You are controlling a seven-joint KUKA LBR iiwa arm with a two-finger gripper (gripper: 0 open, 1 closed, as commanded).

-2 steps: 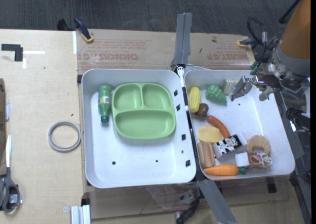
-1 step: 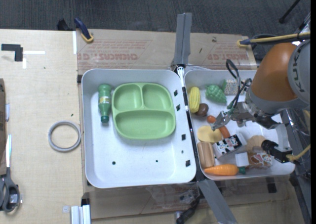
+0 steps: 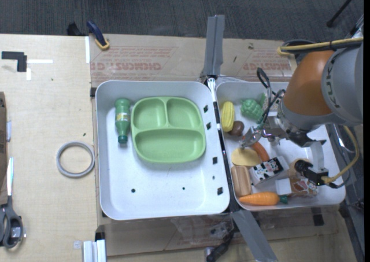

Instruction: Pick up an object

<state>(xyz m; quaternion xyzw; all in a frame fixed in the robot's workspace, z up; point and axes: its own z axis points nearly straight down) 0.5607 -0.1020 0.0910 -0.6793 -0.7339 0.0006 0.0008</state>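
The right bin (image 3: 338, 194) holds a crowd of small toy foods. A yellow corn cob (image 3: 228, 115) stands near its left wall, with a brown round piece (image 3: 237, 128) just below it and a green leafy lump (image 3: 252, 109) to its right. Lower down lie a yellow wedge (image 3: 244, 157), an orange-red piece (image 3: 261, 151), a tan cylinder (image 3: 241, 180), a black-and-white patterned box (image 3: 267, 169) and a carrot (image 3: 260, 199) along the near wall.

The gripper (image 3: 252, 137) hangs low over the middle of this bin, its metal tip just above the yellow wedge and orange-red piece and right beside the brown piece. Whether it touches any of them, and how wide its tips stand, I cannot tell; nothing is plainly seen clasped in it.

Part of the letters "KU" show on the grey arm (image 3: 341, 90). The cardboard (image 3: 150, 58) behind the bins bears red printing, too blurred to read.

The left bin (image 3: 156, 203) holds a green divided tray (image 3: 169, 129) and a green bottle (image 3: 122, 120) beside it. On the bench to the left lie a tape ring (image 3: 75, 158) and scissors (image 3: 10, 224).
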